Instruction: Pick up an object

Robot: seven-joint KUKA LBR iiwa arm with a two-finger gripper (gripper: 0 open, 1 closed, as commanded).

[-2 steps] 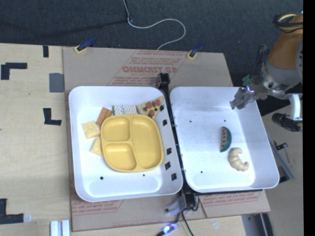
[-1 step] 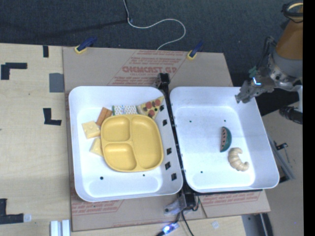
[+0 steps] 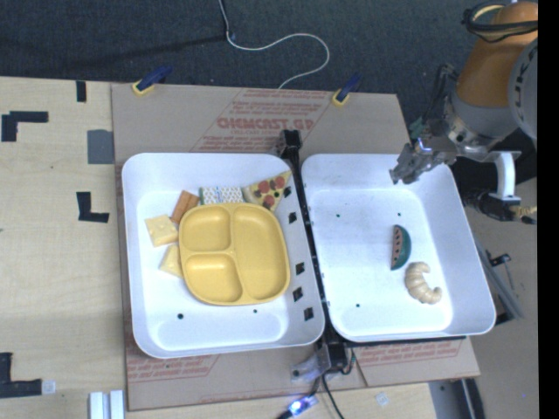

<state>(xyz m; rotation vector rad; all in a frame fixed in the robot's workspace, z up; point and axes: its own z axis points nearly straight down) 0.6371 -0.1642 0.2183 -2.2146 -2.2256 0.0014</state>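
- Cardboard sheet (image 3: 253,120) covers the wooden bench (image 3: 52,260); dark carpet beyond.
- Two white bins: left bin (image 3: 144,321), right bin (image 3: 367,321).
- One yellow divided plate (image 3: 234,253), one watermelon slice (image 3: 400,246), one croissant (image 3: 423,283).
- Gripper (image 3: 409,169) at the right bin's far rim; whether it is apart or together, I cannot tell.

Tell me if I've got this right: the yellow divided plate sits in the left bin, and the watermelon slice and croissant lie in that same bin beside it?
Not quite. The yellow divided plate is in the left bin, but the watermelon slice and croissant lie in the right bin, as the camera view shows.
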